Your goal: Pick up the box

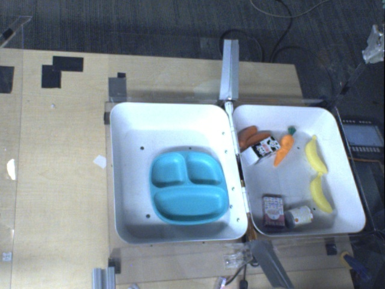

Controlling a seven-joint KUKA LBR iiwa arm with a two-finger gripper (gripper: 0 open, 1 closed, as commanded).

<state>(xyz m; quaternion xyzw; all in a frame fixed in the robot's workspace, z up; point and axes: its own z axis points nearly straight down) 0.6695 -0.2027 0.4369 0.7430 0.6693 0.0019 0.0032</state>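
- The box, dark with a pale label on its upper face, lies flat in the right bin, close to that bin's near wall and left of its middle.
- A small pale cylinder lies on its side just beside the box, on the box's right; whether the two touch cannot be told.
- One banana lies further right, near the right wall.
- In the left bin a blue divided tray sits towards the near side, well apart from the box.
- A second banana lies beyond the first, nearly in line with it.
- A carrot lies tilted beside a black-and-white carton, with a brown sausage against the carton's far side.
- A metal post stands beyond the joint of the bins.
- Black tape marks lie on the bench far left.
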